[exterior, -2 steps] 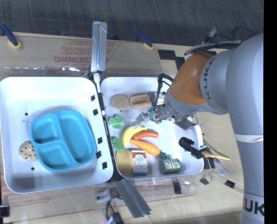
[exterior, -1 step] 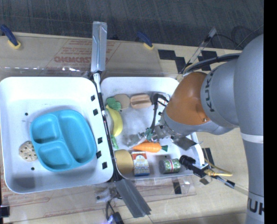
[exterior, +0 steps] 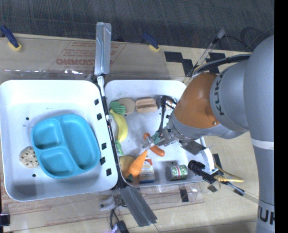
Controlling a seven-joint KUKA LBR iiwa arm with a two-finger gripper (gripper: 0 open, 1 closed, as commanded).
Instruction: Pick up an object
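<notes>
— Two white bins, side by side: what sits in the left bin?

— A blue divided plate, with a speckled cracker just beside it at its nine o'clock.

— And the right bin?

— A yellow banana along the left wall, a tan bread roll at twelve o'clock, an orange carrot at seven, a small green can at five. The can's label is too small to read.

— Any writing you can read?

— Red print on the cardboard behind the bins, partly legible, something like "CHEMCAS". "KUKA" runs along the grey arm.

— The claw?

— The gripper is down at the bin's middle, right by a short orange-red piece. Whether it is clenched or released, I cannot tell; the orange wrist band crowds it.
</notes>
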